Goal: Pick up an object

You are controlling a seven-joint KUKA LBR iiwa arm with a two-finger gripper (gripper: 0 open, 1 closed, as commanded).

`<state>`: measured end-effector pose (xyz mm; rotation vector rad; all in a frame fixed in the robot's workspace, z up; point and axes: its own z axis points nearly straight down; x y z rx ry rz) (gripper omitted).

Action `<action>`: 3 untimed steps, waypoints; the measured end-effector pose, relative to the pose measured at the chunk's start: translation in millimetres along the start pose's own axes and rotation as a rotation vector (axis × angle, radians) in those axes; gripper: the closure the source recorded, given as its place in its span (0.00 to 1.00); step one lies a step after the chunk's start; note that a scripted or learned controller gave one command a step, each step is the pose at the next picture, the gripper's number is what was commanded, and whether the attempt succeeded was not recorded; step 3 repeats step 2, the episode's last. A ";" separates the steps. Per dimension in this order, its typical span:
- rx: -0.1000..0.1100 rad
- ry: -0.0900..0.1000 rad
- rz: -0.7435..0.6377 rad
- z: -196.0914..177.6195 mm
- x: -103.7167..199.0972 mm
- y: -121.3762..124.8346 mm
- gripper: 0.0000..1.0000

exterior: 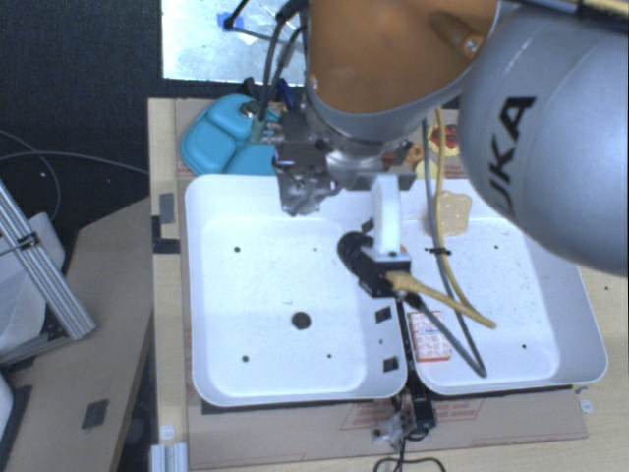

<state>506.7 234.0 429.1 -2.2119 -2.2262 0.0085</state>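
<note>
**Ana:** Where is the arm (491, 96) hanging, and why there?

**Ben:** It is reaching in from the right and looming over the far rims of the two bins. The pincer (303, 193) is sitting over the far edge of the left bin (226, 362), probably because it is lining up on something along that back side.

**Ana:** Is it gripping anything?

**Ben:** That cannot be told; the wrist housing is covering it, and nothing is showing beneath it.

**Ana:** So where are the candidates for picking?

**Ben:** A blue plastic piece (221, 138) is lying just beyond the left bin's far rim, near the pincer. A pale biscuit-coloured piece (450, 214) is resting at the far side of the right bin (550, 352). A small printed packet (429, 336) is lying at that bin's near-left side, beside the divide.

**Ana:** And the cables?

**Ben:** A yellow hose (447, 303) and a dark cable are draping across the right bin, which could be snagging a low approach there.
</note>
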 end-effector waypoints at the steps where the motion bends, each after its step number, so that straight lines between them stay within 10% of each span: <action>1: 0.005 -0.003 0.007 314.1 -0.8 15.0 1.00; 3: -0.007 0.002 0.008 346.5 -10.7 58.4 1.00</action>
